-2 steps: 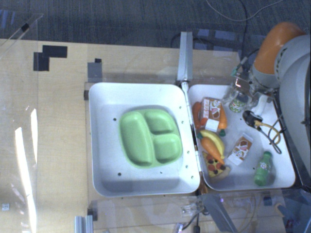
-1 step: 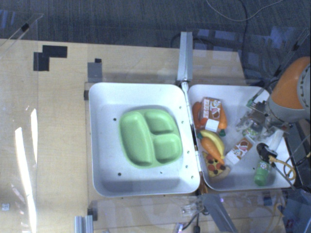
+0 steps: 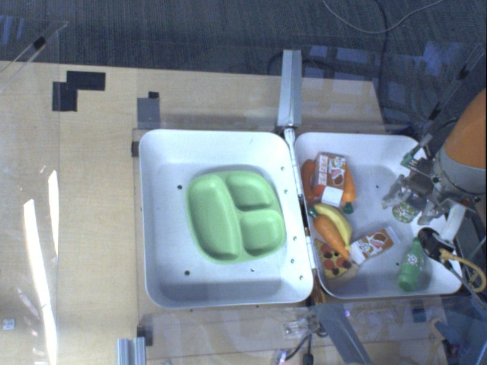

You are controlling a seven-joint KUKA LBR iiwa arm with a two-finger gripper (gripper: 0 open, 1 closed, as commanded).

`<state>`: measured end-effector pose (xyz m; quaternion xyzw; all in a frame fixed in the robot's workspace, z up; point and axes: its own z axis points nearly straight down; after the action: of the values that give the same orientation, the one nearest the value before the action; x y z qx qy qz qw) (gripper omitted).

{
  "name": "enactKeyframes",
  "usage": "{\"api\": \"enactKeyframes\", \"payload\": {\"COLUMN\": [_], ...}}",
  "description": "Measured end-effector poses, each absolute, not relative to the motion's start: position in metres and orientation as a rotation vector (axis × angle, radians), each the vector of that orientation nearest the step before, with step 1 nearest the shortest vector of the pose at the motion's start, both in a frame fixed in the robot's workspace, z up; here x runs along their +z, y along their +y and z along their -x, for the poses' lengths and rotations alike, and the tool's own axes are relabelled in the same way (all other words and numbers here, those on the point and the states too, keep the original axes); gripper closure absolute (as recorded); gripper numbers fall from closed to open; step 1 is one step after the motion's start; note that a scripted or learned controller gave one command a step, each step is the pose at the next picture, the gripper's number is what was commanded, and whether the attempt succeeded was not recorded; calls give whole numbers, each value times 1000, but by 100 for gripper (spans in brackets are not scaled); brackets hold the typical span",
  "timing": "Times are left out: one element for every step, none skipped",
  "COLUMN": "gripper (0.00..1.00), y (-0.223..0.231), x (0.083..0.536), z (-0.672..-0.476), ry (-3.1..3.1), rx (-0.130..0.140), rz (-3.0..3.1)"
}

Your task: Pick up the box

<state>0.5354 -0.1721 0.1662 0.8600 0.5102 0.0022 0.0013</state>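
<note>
One claw (image 3: 415, 192) hangs over the right edge of the right-hand shallow white bin (image 3: 365, 147); I cannot tell how it is set.

From my remote seat I see the grey arm with its orange band (image 3: 468, 147) reaching in from the right, the claw low over the bin floor and touching none of the goods. Just below it lies a green plastic bottle (image 3: 411, 267). Further left rests a small white and orange carton (image 3: 370, 245), tilted, beside a yellow banana (image 3: 335, 223). The task's thing, a red and orange printed box (image 3: 330, 176), lies near the bin's left wall, well apart from the claw. The left-hand white bin (image 3: 163, 204) holds a light green divided plastic tray (image 3: 236, 215) on the pale wooden surface (image 3: 84, 226).
</note>
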Motion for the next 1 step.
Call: {"api": "enactKeyframes", "payload": {"gripper": [100], "y": [-171], "x": [177], "z": [-537], "ry": [1602], "rx": [12], "rz": [-2698]}}
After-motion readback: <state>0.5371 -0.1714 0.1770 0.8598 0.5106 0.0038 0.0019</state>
